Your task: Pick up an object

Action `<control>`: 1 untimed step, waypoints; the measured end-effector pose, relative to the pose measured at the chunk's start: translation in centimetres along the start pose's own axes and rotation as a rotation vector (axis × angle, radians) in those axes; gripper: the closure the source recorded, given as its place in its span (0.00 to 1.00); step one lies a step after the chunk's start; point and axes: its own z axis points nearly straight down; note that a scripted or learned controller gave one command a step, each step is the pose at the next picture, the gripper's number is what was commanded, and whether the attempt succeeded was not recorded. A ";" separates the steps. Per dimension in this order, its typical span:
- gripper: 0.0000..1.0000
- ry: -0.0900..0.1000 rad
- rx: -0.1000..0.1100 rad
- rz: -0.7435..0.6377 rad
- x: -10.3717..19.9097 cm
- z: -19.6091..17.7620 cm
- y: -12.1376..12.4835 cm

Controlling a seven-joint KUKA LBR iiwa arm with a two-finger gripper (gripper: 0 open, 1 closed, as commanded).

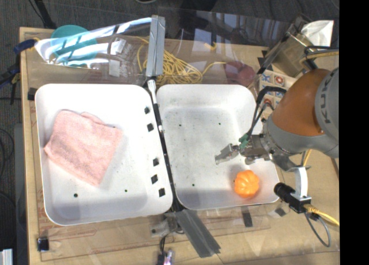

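Note:
An orange, ribbed, ball-like fruit (247, 183) lies in the right bin (196, 200), near its front right corner. My gripper (225, 154) hovers low over the same bin, pointing left. It is a short way up and to the left of the fruit, apart from it. I see nothing held at its tip. A folded pink towel (83, 145) lies in the left bin (86, 215), towards its left side.
A ridge with black clips (155, 160) separates the two bins. Behind the bins lie a coil of yellow cable (173, 68), clear plastic sheeting (109, 47) and a teal object (69, 34). The arm's orange band (300, 108) overhangs the right bin's right edge.

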 end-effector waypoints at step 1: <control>0.00 0.000 0.000 0.013 0.0 -3.1 0.0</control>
